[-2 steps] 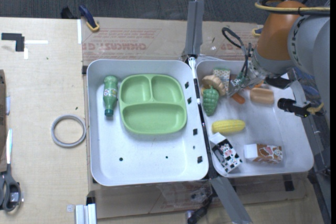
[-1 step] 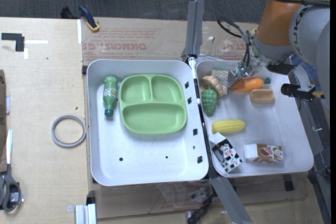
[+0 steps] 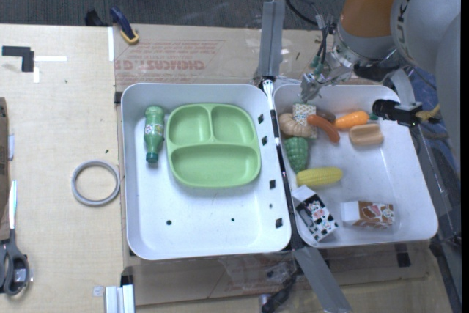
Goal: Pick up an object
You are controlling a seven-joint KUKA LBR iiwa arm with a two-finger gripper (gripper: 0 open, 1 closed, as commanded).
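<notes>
The little cow-print carton (image 3: 316, 215) sits far below the gripper (image 3: 314, 82). Can't tell its grip state, nothing visibly held. Closest target's the bread roll (image 3: 294, 126) just under it: probably light, rigid plastic, so pinch its narrow middle.

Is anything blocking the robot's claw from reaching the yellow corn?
Yes. The gripper is at the right bin's far edge. Between it and the corn lie a croissant, a hot dog and a green toy. From above, nothing covers the corn.
</notes>
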